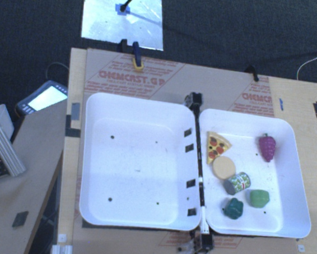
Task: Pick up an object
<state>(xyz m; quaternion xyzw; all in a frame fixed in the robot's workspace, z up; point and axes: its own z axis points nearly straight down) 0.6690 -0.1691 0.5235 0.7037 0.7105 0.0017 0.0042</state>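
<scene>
Six toys wait in the right bin [290, 185], the one on the side from which the arm reaches in. The left bin [137, 166] lies beyond it, farther from the arm's entry. A pizza slice [217, 146], a tan disc [224, 168] and a small can [237, 182] crowd the far wall as the tool would meet them, the disc touching the can. A dark green vegetable [233, 208] and a light green piece [259, 198] sit close together just past them. A purple fruit [267, 147] stands apart, nearest the arm's approach. The pick appears not yet begun, and the gripper's state cannot be told. The next move likely calls for choosing a target, the isolated purple fruit being the easiest, and descending over it.
</scene>
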